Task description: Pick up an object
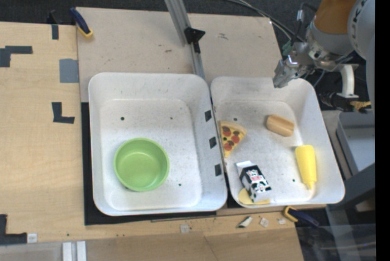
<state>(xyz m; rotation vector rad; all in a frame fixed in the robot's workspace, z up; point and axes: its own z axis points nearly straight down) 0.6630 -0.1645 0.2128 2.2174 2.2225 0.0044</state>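
Because nothing is carried, the pickable things are left loose in the right bin (324, 132), all below the end effector (284, 75): the milk carton (255, 180) farthest, then the corn (306, 163), pizza slice (231, 135) and bread roll (280, 125). Its finger state cannot be told. It is poised at the bin's far rim, the arm angled in from the right.

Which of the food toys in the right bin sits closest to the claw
The tan bread roll. It lies nearest the claw at the bin's far rim; the pizza slice, yellow corn and milk carton lie farther off.
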